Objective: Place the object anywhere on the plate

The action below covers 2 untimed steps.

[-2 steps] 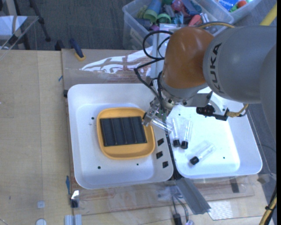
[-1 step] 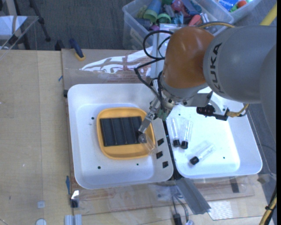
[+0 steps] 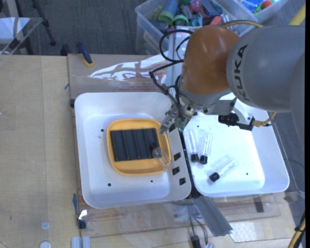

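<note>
I am looking down at a slant on two shallow white bins side by side on a wooden desk (image 3: 34,145). The left bin (image 3: 92,184) holds the plate (image 3: 138,167), a yellow-rimmed tray with a dark ribbed centre. The right bin (image 3: 261,169) holds three clear tubes with black caps: two side by side near its left wall (image 3: 199,145) and one lying aslant further in (image 3: 222,169). A fourth clear tube (image 3: 162,154) lies at the plate's right edge, partly on the yellow rim; this looks like the task's object, though it is small and glassy and I may be misreading its exact outline. The gripper (image 3: 167,123) hangs just above the plate's upper right corner, near that tube but apart from it; whether it is spread or closed I cannot tell, and I see nothing held in it. I judge the placing step close to done, with the tube resting on the plate. The next move calls for lifting straight up without brushing the tube, since it sits near the rim and would roll easily. The grey arm (image 3: 271,63) with its orange band (image 3: 208,58) reaches in from the right. Behind the desk stands a clear crate of coloured toys (image 3: 193,12); the floor is grey carpet, and tape strips lie at the desk's near edge.
</note>
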Available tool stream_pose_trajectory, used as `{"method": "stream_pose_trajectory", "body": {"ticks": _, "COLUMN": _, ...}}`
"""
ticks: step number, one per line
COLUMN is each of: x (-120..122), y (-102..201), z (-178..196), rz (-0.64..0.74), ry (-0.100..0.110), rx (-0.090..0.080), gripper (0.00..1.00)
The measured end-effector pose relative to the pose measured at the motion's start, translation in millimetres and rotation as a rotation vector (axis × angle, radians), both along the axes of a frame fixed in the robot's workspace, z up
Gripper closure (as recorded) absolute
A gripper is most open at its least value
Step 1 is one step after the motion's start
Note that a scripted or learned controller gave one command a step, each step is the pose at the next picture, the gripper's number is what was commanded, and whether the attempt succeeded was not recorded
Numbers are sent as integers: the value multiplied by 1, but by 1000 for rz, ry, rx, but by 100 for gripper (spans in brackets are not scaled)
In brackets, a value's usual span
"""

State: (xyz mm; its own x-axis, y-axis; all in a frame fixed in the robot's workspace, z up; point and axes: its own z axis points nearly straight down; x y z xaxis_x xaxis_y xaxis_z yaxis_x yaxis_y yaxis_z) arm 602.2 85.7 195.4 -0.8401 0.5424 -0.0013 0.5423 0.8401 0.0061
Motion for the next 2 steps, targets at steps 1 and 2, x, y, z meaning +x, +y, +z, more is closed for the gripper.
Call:
{"method": "stream_pose_trajectory", "body": {"ticks": 1, "x": -51, "y": -1, "z": -11, "rz": 80, "ry": 5, "rx": -3, "gripper": 100}}
{"method": "stream_pose_trajectory", "body": {"ticks": 2, "x": -51, "y": -1, "z": -11, "rz": 80, "ry": 4, "rx": -3, "gripper": 0}}
